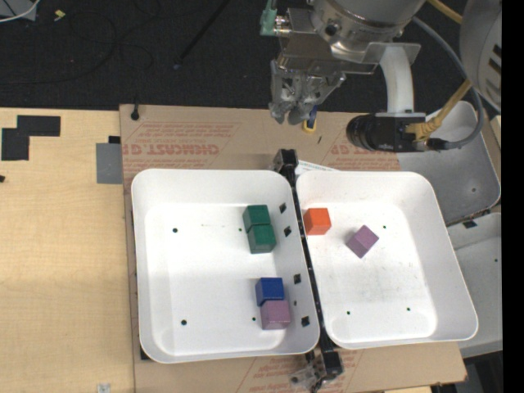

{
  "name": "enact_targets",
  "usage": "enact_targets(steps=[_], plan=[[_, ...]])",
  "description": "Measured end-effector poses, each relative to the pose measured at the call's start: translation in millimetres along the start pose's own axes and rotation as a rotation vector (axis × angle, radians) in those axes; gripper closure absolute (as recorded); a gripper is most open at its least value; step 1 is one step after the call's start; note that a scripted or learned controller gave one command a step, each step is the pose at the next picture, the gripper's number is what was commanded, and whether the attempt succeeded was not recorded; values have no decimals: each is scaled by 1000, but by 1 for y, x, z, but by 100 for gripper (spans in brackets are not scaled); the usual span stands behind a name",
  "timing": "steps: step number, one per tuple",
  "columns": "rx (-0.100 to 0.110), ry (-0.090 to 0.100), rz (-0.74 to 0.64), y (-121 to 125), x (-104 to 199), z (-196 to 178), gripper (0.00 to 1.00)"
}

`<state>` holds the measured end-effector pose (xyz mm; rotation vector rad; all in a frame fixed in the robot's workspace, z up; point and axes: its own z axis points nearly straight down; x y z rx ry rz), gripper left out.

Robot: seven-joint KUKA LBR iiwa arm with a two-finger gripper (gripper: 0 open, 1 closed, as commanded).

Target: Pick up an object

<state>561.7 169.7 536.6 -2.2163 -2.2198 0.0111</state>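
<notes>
Well, the jaws [296, 109] hang high above the far edge of the table, beyond the back rims of both bins, and nothing sits between the fingers from what the camera shows. Whether they are spread or closed, I cannot tell; the tips bunch together in a dark cluster at this angle.

Down below, plenty to choose from. In the left bin [164, 195], a green block [259, 228] rests near the dividing wall, toward the far half, and it looks like two green cubes stacked or butted together. Further toward the near edge, a blue block [269, 289] touches a light purple block [276, 314], both close to that same inner wall. In the right bin [426, 211], an orange block [317, 220] sits tight by the inner wall near the far corner, and a purple block [361, 241] lies just beside it, tilted on the diagonal, standing free.

Now the key relation: every candidate lies toward the near side from the jaws. The orange block is the closest, almost straight ahead of them and a touch to the right. My guess is that it makes the shortest reach, though the wall beside it could crowd one finger. The purple block has more open room around it.
</notes>
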Motion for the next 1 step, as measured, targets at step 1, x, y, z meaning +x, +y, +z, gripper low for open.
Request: enact_targets(steps=[1], plan=[[0,-1,0,-80,-20,1,100]])
